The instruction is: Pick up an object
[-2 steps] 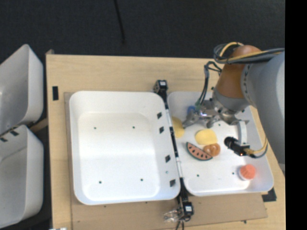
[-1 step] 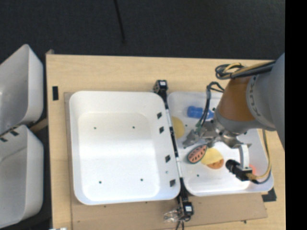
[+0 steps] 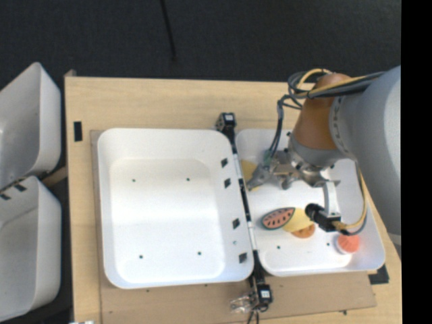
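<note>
The left bin is seen with a bare white floor, so nothing to pick is offered there. In the right bin, just past the dividing rims, a small yellow piece is seen against the near wall. Further right, a red oval slice with dark spots is found near the middle of the floor, touching a yellow lump with an orange piece tucked against it. A pink-orange ball is seen apart from these, toward the bin's right corner. The gripper is held low over the right bin, between the yellow piece and the slice, with the arm above it. Whether it is spread or pressed together cannot be told, and nothing is seen held in it. The step in hand is judged to be the approach, with no object yet taken. For the next move, one target is to be settled on, the gripper centred over it, and a descent made before closing; the crowded slice and lump are likely to be disturbed together. No brand, label or legible writing is made out.
</note>
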Controlling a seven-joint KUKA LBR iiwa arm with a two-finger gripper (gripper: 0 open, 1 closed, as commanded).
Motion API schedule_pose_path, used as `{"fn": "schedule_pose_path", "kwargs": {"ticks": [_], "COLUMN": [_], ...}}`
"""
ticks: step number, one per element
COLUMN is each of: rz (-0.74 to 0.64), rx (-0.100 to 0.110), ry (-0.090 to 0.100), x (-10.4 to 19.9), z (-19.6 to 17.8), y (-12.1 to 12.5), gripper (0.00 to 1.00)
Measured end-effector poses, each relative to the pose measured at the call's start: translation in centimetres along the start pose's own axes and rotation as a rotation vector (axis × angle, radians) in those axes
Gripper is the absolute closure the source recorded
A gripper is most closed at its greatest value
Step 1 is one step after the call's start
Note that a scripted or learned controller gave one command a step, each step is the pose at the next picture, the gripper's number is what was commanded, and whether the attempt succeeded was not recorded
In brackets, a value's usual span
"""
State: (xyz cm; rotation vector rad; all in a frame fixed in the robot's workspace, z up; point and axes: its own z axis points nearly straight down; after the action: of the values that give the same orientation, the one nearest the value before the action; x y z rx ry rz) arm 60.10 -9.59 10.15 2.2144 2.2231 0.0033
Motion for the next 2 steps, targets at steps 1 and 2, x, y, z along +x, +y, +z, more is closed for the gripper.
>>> {"fn": "schedule_pose_path", "kwargs": {"ticks": [1,2], "rz": [0.005,-0.007], "rx": [0.014,-0.009], "ry": [0.001,0.004], "x": [-4.0,7.5], "z": [0.3,-10.8], "y": [7.3,9.2], "gripper": [0.0,0.0]}}
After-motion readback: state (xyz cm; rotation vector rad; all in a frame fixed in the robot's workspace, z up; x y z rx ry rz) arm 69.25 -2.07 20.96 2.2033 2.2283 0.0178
